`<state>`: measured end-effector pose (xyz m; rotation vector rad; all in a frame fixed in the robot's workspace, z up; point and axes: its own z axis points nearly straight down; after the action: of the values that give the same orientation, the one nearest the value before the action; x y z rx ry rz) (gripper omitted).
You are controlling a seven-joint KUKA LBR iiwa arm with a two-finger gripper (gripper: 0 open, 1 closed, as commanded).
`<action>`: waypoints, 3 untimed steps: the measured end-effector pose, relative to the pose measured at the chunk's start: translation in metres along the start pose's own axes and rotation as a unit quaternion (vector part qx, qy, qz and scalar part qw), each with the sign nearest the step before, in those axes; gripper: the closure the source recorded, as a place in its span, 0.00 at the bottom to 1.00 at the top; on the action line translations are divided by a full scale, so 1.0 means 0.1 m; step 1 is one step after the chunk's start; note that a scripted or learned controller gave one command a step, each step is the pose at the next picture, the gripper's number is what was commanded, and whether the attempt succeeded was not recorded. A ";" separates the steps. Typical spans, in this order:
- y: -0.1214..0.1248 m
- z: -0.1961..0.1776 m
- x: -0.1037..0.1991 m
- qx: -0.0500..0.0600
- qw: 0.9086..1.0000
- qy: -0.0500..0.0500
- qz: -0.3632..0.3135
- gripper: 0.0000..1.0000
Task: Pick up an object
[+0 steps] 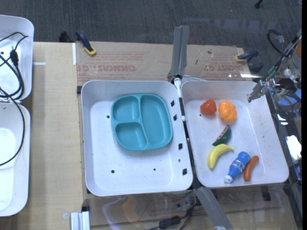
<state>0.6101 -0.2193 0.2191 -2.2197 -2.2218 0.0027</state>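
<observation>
While the pincer (pixel 255 93) hangs by the right bin's (pixel 268 128) far rim, I cannot tell its state. A banana (pixel 218 155) lies just beside a blue bottle (pixel 237 166).

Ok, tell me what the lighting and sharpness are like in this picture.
Camera view: even, soft light; faint shadows under the banana and blue bottle. Mild sheen on the white bins' rims. The teal plate and fruit are sharp; the hand at the right edge looks blurred and cluttered.

two white bins, seen from above
left bin (pixel 96 143) holds a teal divided plate (pixel 142 121); right bin (pixel 264 138) holds toy foods.
</observation>
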 end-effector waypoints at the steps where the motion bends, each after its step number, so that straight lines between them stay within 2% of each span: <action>1: 0.34 1.01 0.37 0.000 1.000 0.000 -0.001 0.00; 2: -0.08 1.28 0.47 0.000 1.000 0.000 0.001 0.00; 3: -0.08 1.18 0.46 -0.001 1.000 -0.001 0.002 1.00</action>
<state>0.6023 -0.1738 0.1011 -2.2243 -2.2195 0.0026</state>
